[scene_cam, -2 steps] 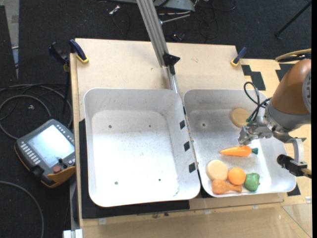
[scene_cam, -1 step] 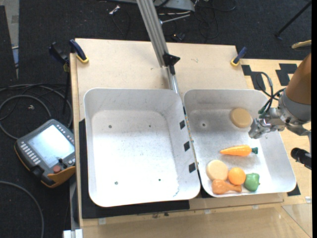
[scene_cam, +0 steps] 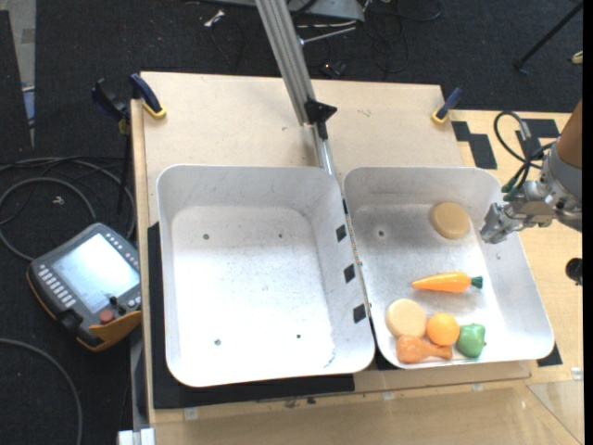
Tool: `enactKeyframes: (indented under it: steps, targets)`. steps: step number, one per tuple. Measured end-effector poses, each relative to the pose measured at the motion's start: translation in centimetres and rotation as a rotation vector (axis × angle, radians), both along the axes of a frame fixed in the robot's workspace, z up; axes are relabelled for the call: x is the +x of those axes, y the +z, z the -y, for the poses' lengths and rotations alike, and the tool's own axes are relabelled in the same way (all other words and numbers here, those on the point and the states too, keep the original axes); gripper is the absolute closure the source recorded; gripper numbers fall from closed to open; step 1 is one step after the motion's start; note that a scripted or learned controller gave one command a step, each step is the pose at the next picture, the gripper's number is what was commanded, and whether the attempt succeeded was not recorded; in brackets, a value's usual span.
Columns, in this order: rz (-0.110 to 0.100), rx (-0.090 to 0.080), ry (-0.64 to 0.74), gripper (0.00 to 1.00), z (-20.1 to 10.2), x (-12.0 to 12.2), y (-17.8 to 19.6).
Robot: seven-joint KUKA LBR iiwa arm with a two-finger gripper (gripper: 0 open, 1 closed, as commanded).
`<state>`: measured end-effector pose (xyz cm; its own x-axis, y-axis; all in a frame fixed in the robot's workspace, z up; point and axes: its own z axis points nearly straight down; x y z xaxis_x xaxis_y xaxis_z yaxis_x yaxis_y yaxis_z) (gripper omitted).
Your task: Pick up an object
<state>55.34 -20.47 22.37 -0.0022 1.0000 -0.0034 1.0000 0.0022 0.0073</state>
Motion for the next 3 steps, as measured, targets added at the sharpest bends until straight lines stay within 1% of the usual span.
enactKeyframes:
  steps: [1, 2, 3]
  targets:
    - [-0.007, 0.005, 0.006, 1.0, -6.3, -0.6, -0.2]
    - [-0.008, 0.005, 0.005, 1.0, -10.7, -1.5, 0.1]
    - [-0.006, 0.005, 0.006, 1.0, -16.2, -1.1, 0.8]
